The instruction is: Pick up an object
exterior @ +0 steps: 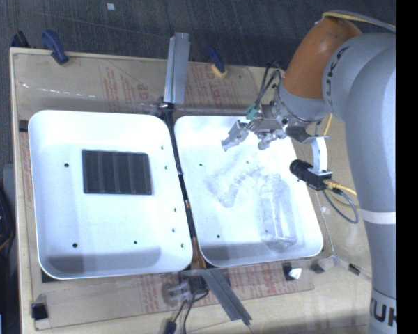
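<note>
My gripper [249,140] hangs over the upper part of the right bin [198,186], its two grey fingers spread open with nothing between them. Below it lies a clear plastic bottle [276,211], lengthwise toward the bin's lower right. A crumpled piece of clear plastic [230,186] lies left of the bottle, near the bin's middle. Both clear objects are faint against the white floor. The gripper is above and apart from them.
The left bin [49,186] holds a dark ribbed rectangular block [117,172]. A metal divider bar [176,68] stands between the bins at the back. Blue clamps [54,46] grip the bench's far edge. The grey arm [362,117] covers the right side.
</note>
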Tool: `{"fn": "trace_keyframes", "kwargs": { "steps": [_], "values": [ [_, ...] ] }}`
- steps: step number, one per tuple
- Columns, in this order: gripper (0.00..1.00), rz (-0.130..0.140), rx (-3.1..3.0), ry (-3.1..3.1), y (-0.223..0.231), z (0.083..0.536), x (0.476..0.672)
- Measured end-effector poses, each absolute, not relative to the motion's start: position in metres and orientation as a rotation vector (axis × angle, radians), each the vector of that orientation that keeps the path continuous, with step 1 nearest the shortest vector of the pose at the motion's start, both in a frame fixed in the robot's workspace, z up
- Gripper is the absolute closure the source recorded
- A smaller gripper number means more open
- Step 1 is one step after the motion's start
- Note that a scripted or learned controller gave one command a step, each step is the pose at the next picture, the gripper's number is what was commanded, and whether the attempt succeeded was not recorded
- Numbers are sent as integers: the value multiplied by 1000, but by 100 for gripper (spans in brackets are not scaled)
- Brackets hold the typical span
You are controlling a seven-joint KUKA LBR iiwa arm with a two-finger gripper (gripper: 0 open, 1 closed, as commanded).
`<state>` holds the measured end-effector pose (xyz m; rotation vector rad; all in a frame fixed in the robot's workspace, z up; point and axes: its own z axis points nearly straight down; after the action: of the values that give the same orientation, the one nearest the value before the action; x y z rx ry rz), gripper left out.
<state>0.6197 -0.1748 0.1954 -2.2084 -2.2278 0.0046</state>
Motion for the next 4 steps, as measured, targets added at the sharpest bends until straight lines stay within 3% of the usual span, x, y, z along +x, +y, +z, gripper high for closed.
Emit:
{"fn": "trace_keyframes", "kwargs": {
  "steps": [1, 2, 3, 4],
  "values": [
    [0, 5, -2647, -1682, -210, 230, 552],
    [0, 7, -2895, -1201, -183, 178, 517],
    [0, 1, -2898, -1206, -206, 246, 499],
    [100, 5, -2889, -1219, -204, 255, 500]
  ]
}}
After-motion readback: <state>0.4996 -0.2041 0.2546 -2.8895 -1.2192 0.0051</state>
